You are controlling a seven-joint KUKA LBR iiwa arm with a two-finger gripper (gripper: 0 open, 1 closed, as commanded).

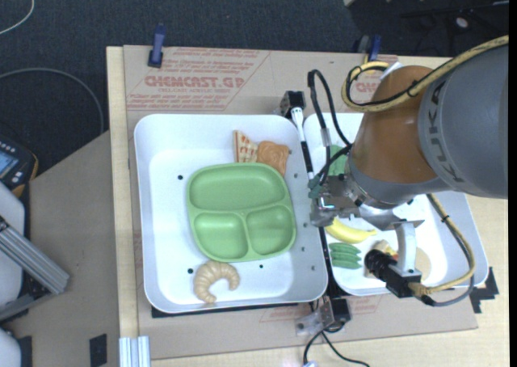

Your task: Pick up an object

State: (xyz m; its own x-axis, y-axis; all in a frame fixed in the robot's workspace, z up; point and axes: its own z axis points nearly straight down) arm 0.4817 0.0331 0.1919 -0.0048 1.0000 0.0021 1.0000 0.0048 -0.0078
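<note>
My arm [404, 139] reaches in from the right and hangs low over the right bin [467, 254], and my own wrist hides what is beneath it, so I cannot tell whether I hold anything. Just beside my wrist in that bin lie a yellow banana [349, 233] and, touching its near side, a green pea pod [345, 255]. In the left bin [149, 196] sit a green divided plate [240, 212], a croissant [216, 279] in front of it and two waffle pieces [262, 151] behind it.
</note>
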